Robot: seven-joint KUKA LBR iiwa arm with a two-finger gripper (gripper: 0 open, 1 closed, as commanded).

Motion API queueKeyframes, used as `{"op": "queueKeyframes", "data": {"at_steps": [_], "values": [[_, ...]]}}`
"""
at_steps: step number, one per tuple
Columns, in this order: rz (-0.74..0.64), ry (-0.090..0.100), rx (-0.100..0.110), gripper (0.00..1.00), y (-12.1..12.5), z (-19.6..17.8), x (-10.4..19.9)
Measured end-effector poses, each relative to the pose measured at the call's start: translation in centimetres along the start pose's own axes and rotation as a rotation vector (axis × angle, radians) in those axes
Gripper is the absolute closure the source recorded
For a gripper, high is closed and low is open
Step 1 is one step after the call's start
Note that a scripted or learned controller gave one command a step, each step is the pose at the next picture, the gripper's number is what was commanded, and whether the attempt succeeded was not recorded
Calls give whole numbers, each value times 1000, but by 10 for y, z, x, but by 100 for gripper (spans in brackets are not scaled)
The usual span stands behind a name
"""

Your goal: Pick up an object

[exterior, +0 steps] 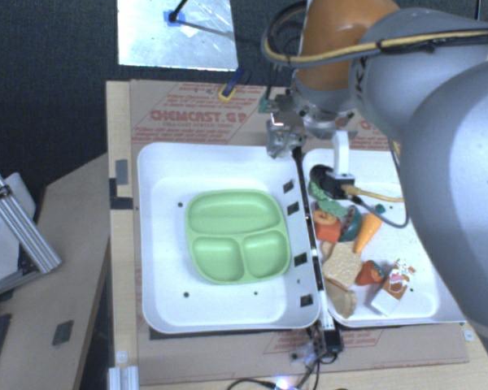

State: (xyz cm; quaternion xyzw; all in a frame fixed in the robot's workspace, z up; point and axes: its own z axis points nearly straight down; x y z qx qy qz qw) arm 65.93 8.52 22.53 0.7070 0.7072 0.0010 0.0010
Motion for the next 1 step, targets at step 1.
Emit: {"op": "queueKeyframes", "data": {"at_steps": [1], "values": [[1, -1, 3, 100, -13, 10, 0]]}}
